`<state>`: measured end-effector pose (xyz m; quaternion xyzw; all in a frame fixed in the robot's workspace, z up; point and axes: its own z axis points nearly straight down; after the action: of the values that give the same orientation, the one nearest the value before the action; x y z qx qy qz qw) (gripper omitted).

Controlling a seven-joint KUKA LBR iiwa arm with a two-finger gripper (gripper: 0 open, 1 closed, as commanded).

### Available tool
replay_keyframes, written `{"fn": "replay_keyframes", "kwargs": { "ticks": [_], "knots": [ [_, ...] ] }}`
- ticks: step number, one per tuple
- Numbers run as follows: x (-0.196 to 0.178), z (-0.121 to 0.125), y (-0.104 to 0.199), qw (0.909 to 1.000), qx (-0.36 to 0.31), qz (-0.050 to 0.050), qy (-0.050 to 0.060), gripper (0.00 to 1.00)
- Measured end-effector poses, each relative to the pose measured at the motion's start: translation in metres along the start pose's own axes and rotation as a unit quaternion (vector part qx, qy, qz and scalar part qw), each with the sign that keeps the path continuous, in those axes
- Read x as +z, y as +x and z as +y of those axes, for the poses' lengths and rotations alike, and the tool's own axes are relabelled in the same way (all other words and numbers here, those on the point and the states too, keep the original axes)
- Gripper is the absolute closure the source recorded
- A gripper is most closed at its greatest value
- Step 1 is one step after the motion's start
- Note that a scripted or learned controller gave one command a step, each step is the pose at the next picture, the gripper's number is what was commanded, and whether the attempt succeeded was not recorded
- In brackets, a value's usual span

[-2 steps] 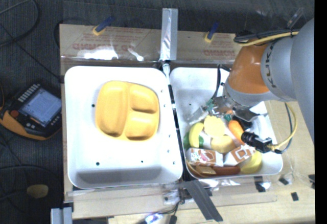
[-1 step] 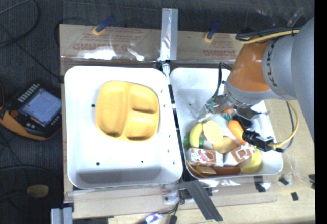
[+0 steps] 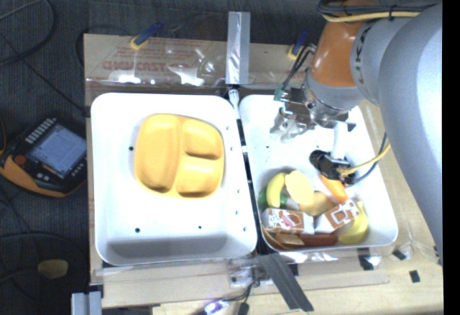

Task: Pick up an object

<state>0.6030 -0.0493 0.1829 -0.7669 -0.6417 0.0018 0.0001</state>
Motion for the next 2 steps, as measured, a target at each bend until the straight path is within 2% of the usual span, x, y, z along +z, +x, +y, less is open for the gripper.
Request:
{"fn": "replay_keyframes", "kwargs": {
  "ticks": [1,2],
  "knots": [
    [-0.0155,-0.0869,-0.0461,0.9949,-0.101,0.001,0.0,1.0],
    [-0.0153,-0.087,-0.0456,0.9948,-0.101,0.001,0.0,0.0]
  ]
}}
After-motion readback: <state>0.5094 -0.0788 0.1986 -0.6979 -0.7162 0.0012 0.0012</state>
